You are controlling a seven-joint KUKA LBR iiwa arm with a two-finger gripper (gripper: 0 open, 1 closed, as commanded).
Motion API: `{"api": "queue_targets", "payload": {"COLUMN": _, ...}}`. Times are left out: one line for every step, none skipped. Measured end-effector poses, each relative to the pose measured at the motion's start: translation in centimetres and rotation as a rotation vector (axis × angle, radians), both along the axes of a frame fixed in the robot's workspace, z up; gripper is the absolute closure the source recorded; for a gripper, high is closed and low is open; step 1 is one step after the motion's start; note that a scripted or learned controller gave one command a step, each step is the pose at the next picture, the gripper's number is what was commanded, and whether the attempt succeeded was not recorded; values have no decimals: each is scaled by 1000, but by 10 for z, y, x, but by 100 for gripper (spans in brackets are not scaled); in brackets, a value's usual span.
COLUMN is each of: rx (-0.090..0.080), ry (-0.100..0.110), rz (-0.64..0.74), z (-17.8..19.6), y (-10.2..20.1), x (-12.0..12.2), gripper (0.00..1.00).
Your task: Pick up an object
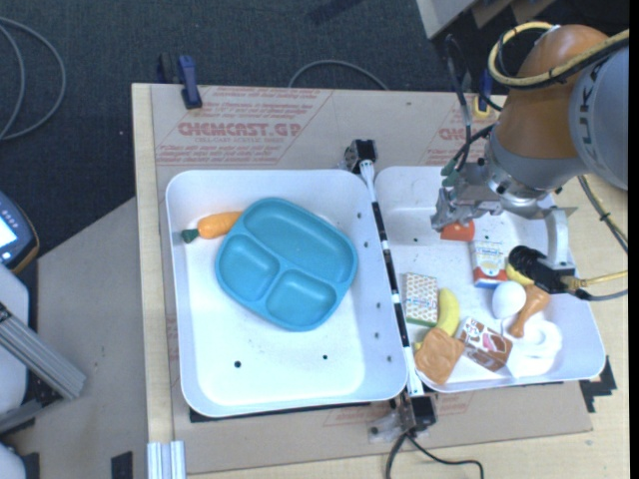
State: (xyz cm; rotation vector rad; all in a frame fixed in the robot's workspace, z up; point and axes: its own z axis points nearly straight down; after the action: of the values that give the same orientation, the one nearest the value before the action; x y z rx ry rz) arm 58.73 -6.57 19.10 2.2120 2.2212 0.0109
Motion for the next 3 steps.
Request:
{"api": "queue_targets", "payload": {"rx": 0, "ry": 3, "rz": 0, "z": 42, "y": 22, "x": -6, "gripper": 100}}
{"api": "queue_targets", "payload": {"rx": 2, "ry": 13, "rz": 2, "z": 37, "y": 73, "x": -17, "gripper": 100}}
{"api": "queue_targets", "payload": {"rx": 1, "ry": 17, "rz": 1, "z": -4, "y": 120, "x": -21, "gripper": 100}}
